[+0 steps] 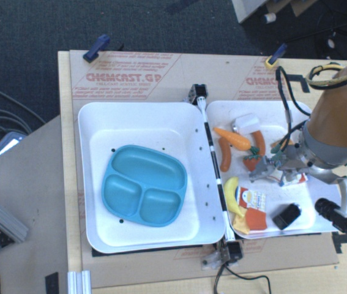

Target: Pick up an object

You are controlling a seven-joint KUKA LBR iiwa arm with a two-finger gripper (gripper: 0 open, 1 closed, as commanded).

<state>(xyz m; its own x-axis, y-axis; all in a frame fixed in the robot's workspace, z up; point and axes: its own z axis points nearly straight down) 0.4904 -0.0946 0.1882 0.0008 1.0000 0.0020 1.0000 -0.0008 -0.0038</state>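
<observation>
My gripper (264, 169) hangs low over the middle of the right bin (271, 110), at the end of the grey arm with its orange band (338, 106). Just to its left lie an orange carrot (232, 139), a brown sausage (225, 154) and a second sausage (258, 141). A small red and green piece (251, 160) sits right beside the gripper tip. Below are a yellow banana (232, 199), a red and white carton (254, 209) and a black block (286, 215). A white object (245, 123) rests near the bin's far side.
The left bin (93, 133) holds a blue divided plate (144, 185). A black ridge (212, 158) separates the two bins. Cables (286, 97) run from the arm over the right bin's far edge. A black part of the arm (327, 209) juts out at the lower right.
</observation>
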